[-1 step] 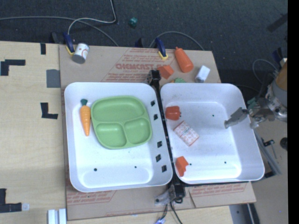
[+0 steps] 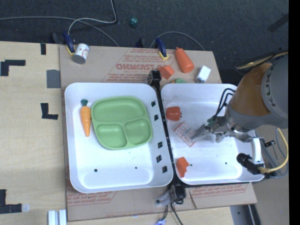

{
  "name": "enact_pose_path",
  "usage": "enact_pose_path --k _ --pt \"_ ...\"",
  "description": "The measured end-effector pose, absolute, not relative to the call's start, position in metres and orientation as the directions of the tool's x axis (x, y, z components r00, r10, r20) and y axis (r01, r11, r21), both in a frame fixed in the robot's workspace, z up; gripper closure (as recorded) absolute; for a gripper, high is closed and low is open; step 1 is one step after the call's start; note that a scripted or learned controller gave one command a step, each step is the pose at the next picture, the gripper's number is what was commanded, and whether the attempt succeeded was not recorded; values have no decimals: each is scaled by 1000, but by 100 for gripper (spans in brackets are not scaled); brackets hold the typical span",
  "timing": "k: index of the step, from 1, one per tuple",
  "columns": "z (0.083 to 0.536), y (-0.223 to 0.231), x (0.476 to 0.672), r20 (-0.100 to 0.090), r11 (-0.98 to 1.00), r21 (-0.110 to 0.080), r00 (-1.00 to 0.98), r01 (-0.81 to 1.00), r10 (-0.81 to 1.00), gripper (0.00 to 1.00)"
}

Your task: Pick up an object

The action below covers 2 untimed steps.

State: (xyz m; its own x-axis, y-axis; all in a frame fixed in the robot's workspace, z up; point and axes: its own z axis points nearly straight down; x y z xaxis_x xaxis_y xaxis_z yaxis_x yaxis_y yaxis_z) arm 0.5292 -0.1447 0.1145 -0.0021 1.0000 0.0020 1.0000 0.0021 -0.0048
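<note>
From the camera above the table, my pincer [image 2: 199,131] is down low in the right bin [image 2: 224,93], its tip at the edge of a small clear packet with red print [image 2: 184,131] lying flat on the bin floor. I cannot tell from here how my tip stands, or whether it has any purchase on the packet.

That packet looks to be the thing to take: thin, light and floppy, I judge, with a slick wrapper that could slide away instead of lifting. A raised edge or corner seems the best place to pinch it, since the flat middle offers nothing to close on.

Near it in the same bin sit a red block-like toy [image 2: 173,113], just up and to the left, and an orange piece [image 2: 181,164] by the bin's lower left corner; both look stiff and easier to squeeze.

The left bin [image 2: 77,92] holds a green divided plate [image 2: 122,122] with nothing in its compartments, and a toy carrot [image 2: 86,118] just beside the plate's left rim.
</note>
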Motion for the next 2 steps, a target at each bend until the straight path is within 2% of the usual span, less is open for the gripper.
enact_pose_path --k 1,2 --pt "131 -103 583 1 3 0 -3 1000 1000 0" --pt "86 -106 630 0 3 3 -3 1000 1000 0"
